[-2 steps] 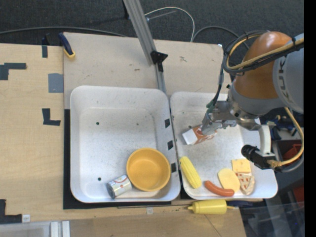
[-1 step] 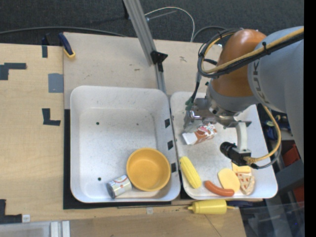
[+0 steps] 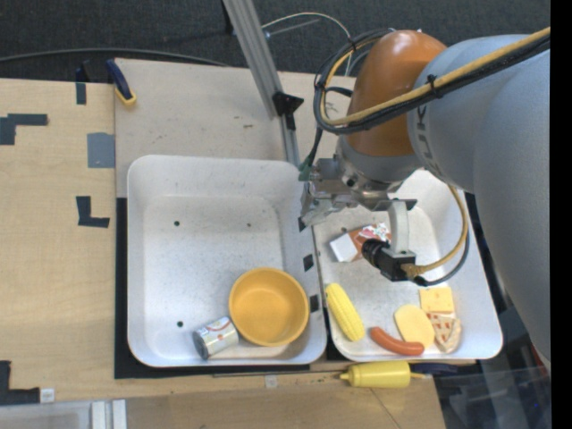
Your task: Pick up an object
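The tool [image 3: 335, 206] hovers with nothing visibly held, its opening unclear; the corn cob [image 3: 345, 311] below it awaits picking.

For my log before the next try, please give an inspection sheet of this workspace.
Surface: bench with left bin and right bin.
Job's things: bowl and can in left bin; corn, sausage, pizza slice in right bin.
Clutter: mustard bottle outside, on bench edge.
Grippers: gripper over right bin; fingers unclear.
Cables: yellow and black along arm.
Surroundings: dark floor, clamp.
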Controlling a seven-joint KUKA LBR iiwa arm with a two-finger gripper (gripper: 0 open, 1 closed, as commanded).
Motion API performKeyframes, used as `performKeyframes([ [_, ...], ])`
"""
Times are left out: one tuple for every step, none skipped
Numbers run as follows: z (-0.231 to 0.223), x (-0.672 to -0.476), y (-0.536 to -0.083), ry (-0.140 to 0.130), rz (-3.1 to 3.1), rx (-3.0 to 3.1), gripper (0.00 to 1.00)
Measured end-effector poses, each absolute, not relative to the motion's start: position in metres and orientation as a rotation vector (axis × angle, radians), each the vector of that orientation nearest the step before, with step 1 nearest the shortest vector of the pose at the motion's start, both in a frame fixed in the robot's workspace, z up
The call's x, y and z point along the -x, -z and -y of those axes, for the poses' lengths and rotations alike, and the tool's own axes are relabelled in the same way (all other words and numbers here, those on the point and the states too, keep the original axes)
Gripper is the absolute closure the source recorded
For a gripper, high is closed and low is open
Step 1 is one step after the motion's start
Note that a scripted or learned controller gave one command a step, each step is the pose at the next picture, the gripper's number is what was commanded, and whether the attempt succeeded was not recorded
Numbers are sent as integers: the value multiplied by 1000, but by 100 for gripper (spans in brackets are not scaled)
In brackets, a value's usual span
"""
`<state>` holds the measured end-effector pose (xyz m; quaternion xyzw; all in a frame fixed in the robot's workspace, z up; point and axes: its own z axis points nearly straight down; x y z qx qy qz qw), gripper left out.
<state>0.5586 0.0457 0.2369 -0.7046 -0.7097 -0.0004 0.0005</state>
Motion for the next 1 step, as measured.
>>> performKeyframes([
  [-101,-577,-224,-2,2228,2212,100],
])
